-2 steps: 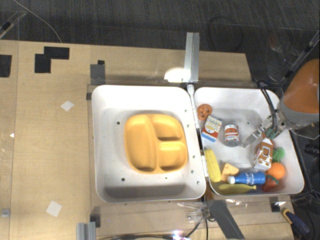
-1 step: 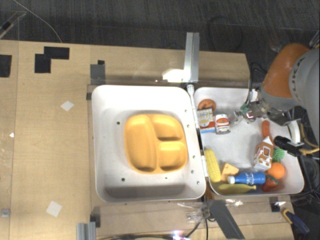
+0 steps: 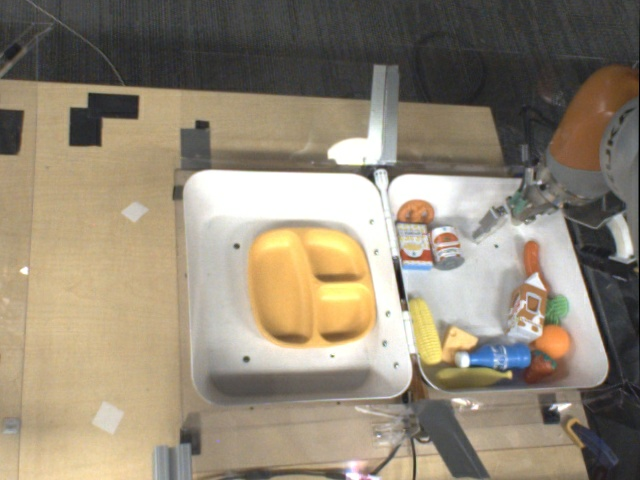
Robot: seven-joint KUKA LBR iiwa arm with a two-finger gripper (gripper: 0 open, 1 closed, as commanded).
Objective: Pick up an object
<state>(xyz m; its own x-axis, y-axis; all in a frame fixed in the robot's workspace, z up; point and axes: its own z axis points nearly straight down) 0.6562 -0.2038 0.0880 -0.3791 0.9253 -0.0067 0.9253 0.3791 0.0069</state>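
Red can (image 3: pixel 446 247) near gripper (image 3: pixel 490 223)

Toy foods crowd the right bin (image 3: pixel 590 368): a corn cob (image 3: pixel 427 330), a blue bottle (image 3: pixel 497 356) lying flat, an orange (image 3: pixel 553 342). A small can (image 3: pixel 446 247) sits beside a boxed carton (image 3: pixel 413 244).

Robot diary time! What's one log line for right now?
claw: over right bin, nothing held | yellow tray: in left bin | toy food: near corn, untouched
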